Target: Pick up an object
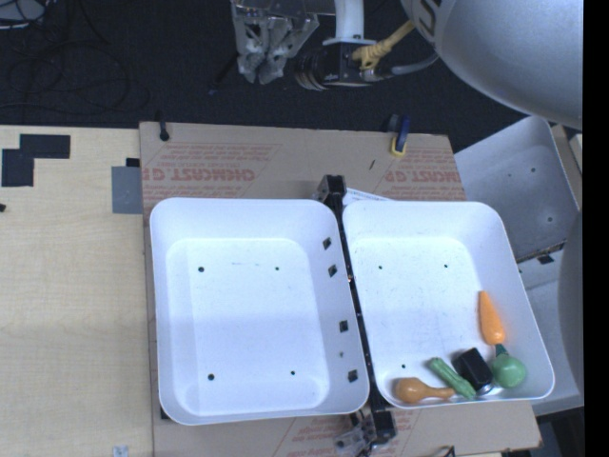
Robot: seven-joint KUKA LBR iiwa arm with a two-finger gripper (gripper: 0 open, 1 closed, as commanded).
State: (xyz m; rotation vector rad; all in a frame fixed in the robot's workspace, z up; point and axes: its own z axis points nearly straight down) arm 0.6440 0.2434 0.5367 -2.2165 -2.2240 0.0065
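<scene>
The claw (271, 50) hung above the far edge of the counter (67, 284); its state could not be told. Objects (471, 365) lay clustered in the right bin's (419, 227) near right corner.

a: how much of the arm (495, 36) can you make out?
b: little. the top and right edges cut it off, and its lettering is clipped past reading.
a: the gripper (271, 60)?
b: left of the arm, a pale blur; its top is cut off too.
a: inside the right bin (419, 222)?
b: in its near right corner a black block (473, 369) covers part of the green piece (450, 377). what either is, too small to tell.
</scene>
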